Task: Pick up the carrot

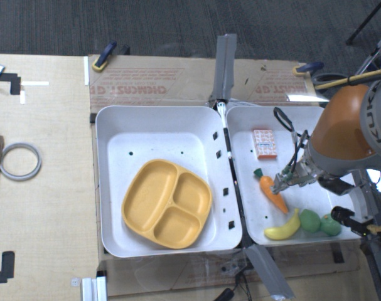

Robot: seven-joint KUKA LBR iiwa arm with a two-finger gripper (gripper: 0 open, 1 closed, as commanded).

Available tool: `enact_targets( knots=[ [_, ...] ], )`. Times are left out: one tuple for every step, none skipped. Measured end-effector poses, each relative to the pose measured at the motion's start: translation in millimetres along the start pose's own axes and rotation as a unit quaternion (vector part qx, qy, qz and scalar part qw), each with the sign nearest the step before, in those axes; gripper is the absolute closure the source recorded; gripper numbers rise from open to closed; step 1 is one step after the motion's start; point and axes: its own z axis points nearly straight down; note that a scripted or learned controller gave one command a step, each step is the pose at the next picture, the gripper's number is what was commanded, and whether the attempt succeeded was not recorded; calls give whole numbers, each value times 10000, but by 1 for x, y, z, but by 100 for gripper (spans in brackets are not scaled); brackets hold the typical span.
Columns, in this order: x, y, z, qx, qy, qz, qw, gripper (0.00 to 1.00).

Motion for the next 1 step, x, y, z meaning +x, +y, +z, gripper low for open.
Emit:
enact_targets(
  knots=[
    [1,-1,2,17,8,-6,10000,0]
  ],
)
